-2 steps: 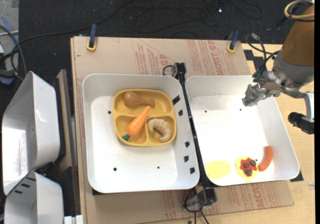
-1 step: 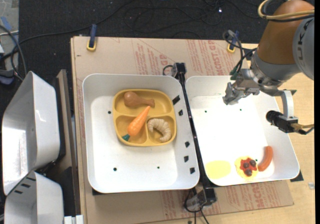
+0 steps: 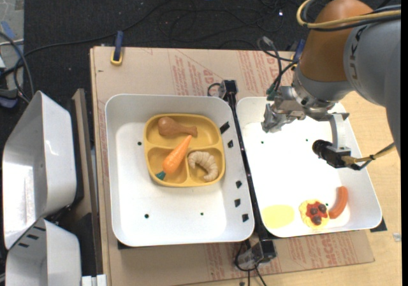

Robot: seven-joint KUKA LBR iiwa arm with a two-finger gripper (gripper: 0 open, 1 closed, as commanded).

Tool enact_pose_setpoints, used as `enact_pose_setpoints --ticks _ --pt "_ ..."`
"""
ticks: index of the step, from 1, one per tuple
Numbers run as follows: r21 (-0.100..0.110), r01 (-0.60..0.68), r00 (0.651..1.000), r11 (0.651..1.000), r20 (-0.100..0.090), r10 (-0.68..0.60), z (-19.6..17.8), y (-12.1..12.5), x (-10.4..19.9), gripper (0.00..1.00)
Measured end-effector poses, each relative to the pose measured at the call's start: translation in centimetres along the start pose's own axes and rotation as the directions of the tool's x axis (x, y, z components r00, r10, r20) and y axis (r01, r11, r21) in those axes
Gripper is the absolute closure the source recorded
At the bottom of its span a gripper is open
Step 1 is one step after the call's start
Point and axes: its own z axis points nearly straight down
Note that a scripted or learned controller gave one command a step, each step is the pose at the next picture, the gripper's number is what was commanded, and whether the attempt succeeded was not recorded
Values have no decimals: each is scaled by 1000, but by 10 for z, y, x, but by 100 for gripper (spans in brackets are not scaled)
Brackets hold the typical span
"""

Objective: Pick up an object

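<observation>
The tool point(image 3: 275, 119) hangs over the right bin's point(image 3: 287, 183) far left part; its opening cannot be told. The sausage point(image 3: 338, 202) lies well apart, at the near right corner.

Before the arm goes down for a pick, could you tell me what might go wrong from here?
The gripper hovers over bare floor at the far end of the right bin, so a straight descent would likely close on nothing. The sausage, small pizza and yellow disc sit close together along the near wall, so a grab there could hit the rim or nudge a neighbour. The disc looks flat and hard to grip.
</observation>
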Motion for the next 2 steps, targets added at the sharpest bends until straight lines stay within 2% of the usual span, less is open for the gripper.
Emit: enact_pose_setpoints --ticks 1,2 --pt "1 -1 1000 1000 0 1 6 1 56 100" --pt "-3 0 1000 1000 0 0 -10 8 112 100"
